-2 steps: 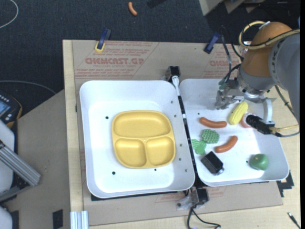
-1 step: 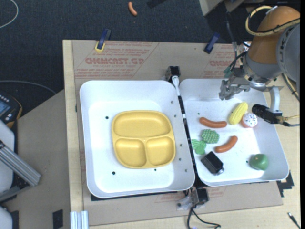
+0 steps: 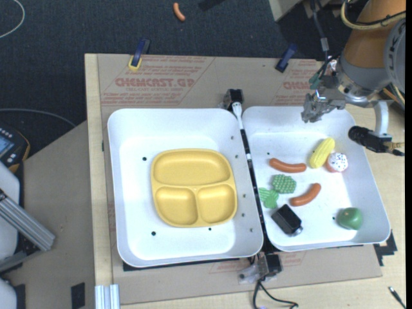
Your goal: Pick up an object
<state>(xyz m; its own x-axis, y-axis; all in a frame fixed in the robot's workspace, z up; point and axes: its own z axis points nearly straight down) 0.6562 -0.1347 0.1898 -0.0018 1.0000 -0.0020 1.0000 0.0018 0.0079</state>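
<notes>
Cardboard (image 3: 193, 76) lay under both bins, clamped at its far edge, probably to stop it sliding. On the left, the left bin (image 3: 129, 134) held a yellow divided tray (image 3: 193, 187) set flat near its middle, apart from the loose toys, so it did not look like a ready target. To its right, the right bin (image 3: 367, 172) carried the candidates: a green leafy piece (image 3: 278, 189), a black block (image 3: 286, 220), two sausages (image 3: 288, 167) (image 3: 305, 194), a corn cob (image 3: 322, 152), a white speckled die (image 3: 337, 163) and a green round fruit (image 3: 349, 218). They lay scattered with gaps between most of them, which should leave room for a grasp. At the far right, the gripper (image 3: 317, 110) hung over the bin's far edge, above the corn cob, carrying nothing; whether it was spread or pressed together could not be told.
</notes>
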